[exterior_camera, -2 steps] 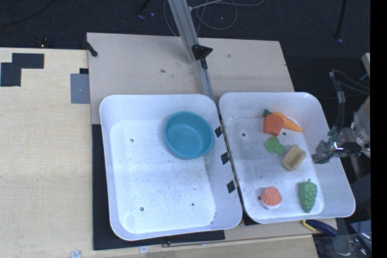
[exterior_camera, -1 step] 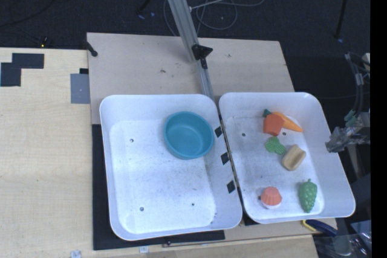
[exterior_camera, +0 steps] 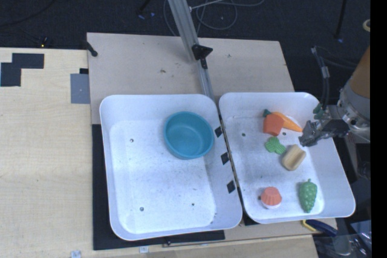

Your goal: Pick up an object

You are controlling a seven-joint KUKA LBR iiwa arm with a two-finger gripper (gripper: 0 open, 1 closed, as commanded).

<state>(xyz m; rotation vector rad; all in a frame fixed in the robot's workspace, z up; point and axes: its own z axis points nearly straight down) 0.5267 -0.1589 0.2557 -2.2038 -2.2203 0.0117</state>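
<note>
Gripper (exterior_camera: 309,136): dark and small against the right bin's rim (exterior_camera: 329,154), finger state unreadable. Arm (exterior_camera: 357,106) behind the gripper is cut off by the right frame edge. Blue-and-yellow item (exterior_camera: 320,227) below the gripper is mostly hidden under the bin rim, identity unclear.

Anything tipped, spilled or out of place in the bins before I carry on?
Nothing stands out. The blue bowl sits upright in the left bin. The orange carrot, tan piece, green grapes and the rest lie loose inside the right bin, near the gripper.
</note>
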